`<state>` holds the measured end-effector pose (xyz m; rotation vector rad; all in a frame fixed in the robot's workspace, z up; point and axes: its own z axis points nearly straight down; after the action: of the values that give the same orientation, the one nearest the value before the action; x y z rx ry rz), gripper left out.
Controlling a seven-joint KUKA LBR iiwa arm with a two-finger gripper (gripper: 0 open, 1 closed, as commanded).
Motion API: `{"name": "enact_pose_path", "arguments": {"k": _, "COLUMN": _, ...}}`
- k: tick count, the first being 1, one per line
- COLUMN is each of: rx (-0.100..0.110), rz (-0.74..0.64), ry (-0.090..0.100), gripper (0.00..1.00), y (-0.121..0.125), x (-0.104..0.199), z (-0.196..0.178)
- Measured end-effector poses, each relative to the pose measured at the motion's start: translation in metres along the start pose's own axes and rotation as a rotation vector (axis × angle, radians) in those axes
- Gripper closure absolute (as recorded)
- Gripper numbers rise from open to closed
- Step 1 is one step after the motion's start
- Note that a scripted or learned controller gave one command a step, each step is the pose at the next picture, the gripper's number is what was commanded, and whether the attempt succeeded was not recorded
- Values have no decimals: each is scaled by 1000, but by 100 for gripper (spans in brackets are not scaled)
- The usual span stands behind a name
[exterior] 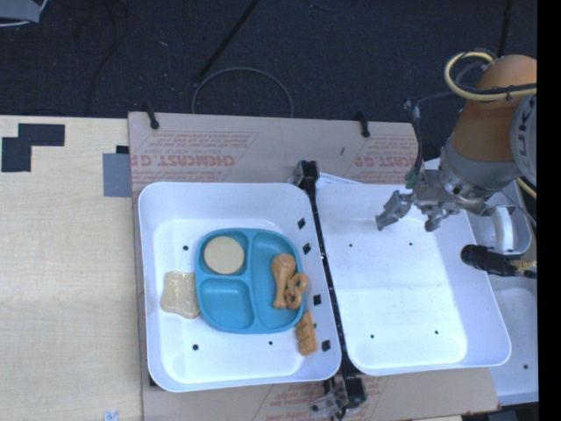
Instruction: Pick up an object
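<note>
The end effector (410, 214) hangs over the right bin (412, 340), fingers spread, pinching nothing; food pieces sit on the blue tray (230, 310) in the left bin (175, 213); cardboard (228, 152) writing is upside-down, unclear.

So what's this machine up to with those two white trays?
A robot arm reaches in from the right, and its gripper hangs over the upper part of the right bin, with nothing between its fingers. Everything it might pick up is in the left bin: a blue divided plate carrying a round tan disc and a pretzel-like piece, a pale slice lying left of the plate, and a small brown piece at its lower right. Nothing has been picked up yet.
</note>
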<state>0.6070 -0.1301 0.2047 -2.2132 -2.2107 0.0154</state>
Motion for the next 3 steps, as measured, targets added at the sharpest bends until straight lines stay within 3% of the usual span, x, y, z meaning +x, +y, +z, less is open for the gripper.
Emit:
{"name": "enact_pose_path", "arguments": {"k": 1, "rx": -13, "rz": -2, "ry": -2, "gripper": 0, "y": 3, "x": 0, "z": -8}}
{"name": "enact_pose_path", "arguments": {"k": 3, "rx": -8, "rz": -1, "ry": -1, "gripper": 0, "y": -1, "x": 4, "z": 119}}
